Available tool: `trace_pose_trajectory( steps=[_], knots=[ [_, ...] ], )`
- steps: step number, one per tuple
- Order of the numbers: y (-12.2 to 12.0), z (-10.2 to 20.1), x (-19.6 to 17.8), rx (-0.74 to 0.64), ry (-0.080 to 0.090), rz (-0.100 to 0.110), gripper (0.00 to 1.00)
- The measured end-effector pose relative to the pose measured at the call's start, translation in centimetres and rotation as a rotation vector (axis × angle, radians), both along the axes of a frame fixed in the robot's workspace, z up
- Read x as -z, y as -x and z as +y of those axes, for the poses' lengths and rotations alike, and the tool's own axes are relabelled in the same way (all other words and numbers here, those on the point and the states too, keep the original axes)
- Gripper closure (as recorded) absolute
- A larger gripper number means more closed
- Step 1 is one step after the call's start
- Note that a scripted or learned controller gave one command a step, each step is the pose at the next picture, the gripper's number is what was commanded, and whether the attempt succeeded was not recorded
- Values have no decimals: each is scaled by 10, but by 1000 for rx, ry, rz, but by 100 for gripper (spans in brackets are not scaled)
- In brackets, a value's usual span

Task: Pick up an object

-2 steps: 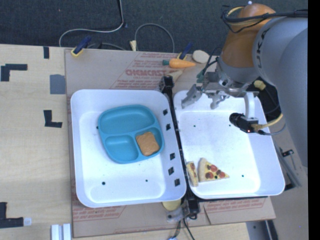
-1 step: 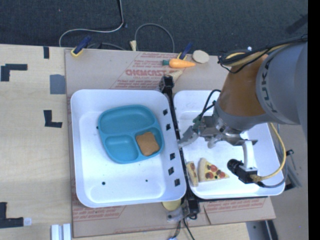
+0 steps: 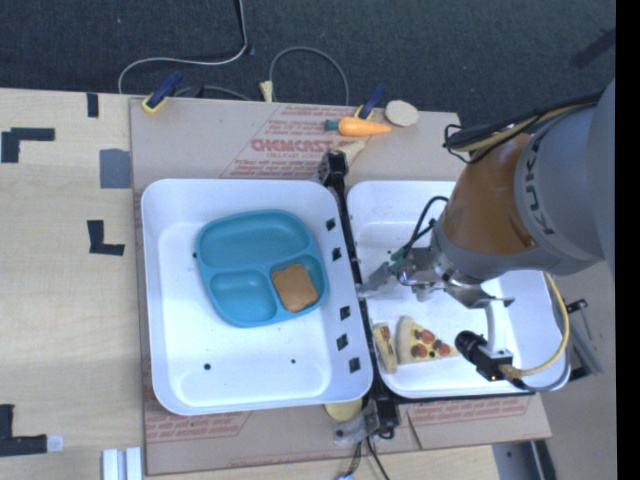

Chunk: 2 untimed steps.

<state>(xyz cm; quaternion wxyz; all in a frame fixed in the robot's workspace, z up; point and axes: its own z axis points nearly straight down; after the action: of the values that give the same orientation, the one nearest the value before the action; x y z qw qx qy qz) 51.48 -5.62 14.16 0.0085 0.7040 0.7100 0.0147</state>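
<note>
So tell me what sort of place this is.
Probably a robotics lab bench set up for pick-up trials. A grey arm reaches over two white bins, toy food such as a pizza slice lies in them, and black tape marks and loose cables surround the bench.

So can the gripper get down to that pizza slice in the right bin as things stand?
Probably yes. The pizza slice lies uncovered on the floor of the right bin, with nothing on top of it, and the arm is above that same bin, its wrist close over the slice.

Grey arm (image 3: 560, 183), orange band (image 3: 487, 208), black cables, yellow hose.
</note>
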Motion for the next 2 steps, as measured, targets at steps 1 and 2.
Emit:
trace_pose_trajectory(
  steps=[1,2],
  knots=[
    [-69,39,-45,0,8,24,0],
    [-157,2,-55,6,11,25,0]
  ],
)
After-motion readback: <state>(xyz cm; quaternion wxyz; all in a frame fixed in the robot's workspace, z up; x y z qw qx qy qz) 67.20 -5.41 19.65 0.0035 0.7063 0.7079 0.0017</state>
